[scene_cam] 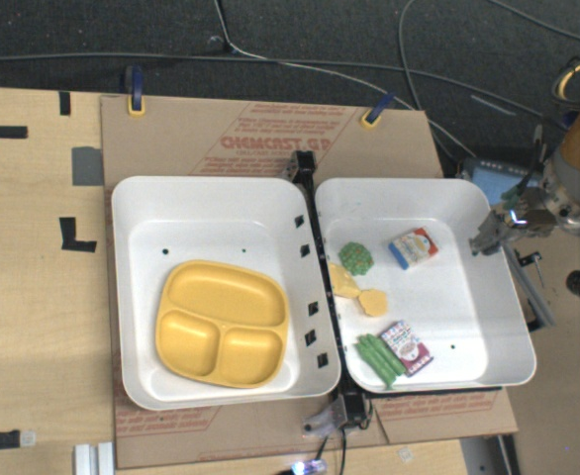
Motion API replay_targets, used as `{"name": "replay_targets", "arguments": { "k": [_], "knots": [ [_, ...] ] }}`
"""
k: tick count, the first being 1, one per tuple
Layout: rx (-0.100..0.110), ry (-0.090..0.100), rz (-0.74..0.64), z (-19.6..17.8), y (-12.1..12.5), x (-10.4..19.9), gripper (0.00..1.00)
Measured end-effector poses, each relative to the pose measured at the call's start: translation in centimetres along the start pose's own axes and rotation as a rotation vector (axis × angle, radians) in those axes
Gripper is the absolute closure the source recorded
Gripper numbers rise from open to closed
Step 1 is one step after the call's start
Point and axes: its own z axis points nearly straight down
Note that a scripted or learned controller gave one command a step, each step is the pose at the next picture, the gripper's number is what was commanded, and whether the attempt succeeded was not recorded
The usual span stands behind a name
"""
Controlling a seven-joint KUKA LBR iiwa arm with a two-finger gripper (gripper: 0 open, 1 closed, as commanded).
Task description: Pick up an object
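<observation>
Right now the arm sits out at the right edge, its hand (503, 228) poised over the right bin's (468, 295) outer rim; whether it is released or clenched I can't tell. Farthest from the hand is the yellow divided plate (223, 323) in the left bin (142, 265). Nearer lie a green bundle (375, 359), a small red-and-white packet (405, 347), a blue-and-red packet (413, 247) closest of all, a green lump (355, 258) and yellow pieces (357, 292). I'd call this the approach: next it must pick a target, move inward and descend.
</observation>
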Motion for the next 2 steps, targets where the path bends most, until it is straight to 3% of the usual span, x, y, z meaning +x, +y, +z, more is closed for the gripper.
{"name": "replay_targets", "arguments": {
  "k": [2],
  "knots": [
    [0.005,0.004,-0.006,0.0,-1.0,11.8,1.0]
  ]
}}
